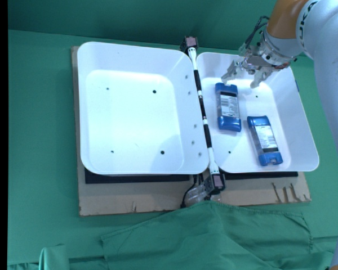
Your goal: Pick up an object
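Left bin [101, 61]: centre-left of frame, white.
Right bin [304, 145]: centre-right, holding two blue packs.
Left pack [228, 106]: just below the gripper.
Right pack [264, 140]: lower right, apart.
Arm [312, 13]: enters upper right, wrist angled down-left.
Gripper [244, 79]: fingers spread, grasping nothing, above left pack's top end.

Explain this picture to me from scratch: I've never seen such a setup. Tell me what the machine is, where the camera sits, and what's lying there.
One camera looks down at a slant from above. The grey arm with the orange band is a robot arm reaching in from the right. Its gripper, fingers spread open, holds nothing and hovers over the right bin. In that bin lie two blue packets with labels. The left bin sits beside it, and a black-and-white rod runs between them. Everything rests on cardboard over green cloth.
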`<state>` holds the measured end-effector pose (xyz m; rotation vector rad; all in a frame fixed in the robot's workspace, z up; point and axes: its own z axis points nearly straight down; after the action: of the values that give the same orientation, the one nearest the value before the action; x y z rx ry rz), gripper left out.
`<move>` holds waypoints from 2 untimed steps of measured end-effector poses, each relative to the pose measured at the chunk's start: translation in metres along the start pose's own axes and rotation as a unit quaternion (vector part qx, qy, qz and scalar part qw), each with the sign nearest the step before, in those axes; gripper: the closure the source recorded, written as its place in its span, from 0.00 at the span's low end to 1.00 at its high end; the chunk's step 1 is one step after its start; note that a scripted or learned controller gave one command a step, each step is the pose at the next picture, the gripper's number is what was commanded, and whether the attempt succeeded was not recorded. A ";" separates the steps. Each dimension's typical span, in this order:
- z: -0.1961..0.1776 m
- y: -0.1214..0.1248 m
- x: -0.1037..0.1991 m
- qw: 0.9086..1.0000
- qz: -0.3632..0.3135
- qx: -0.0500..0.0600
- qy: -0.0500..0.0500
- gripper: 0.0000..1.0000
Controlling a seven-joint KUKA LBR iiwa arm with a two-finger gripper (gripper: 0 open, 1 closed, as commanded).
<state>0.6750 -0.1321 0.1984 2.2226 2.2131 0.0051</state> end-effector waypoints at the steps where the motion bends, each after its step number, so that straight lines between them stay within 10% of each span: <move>1: 0.014 0.003 -0.002 1.000 -0.001 -0.002 -0.002 0.00; 2: -0.002 0.005 -0.003 1.000 0.001 -0.008 -0.004 1.00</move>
<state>0.6800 -0.1355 0.2002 2.2128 2.2001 0.0139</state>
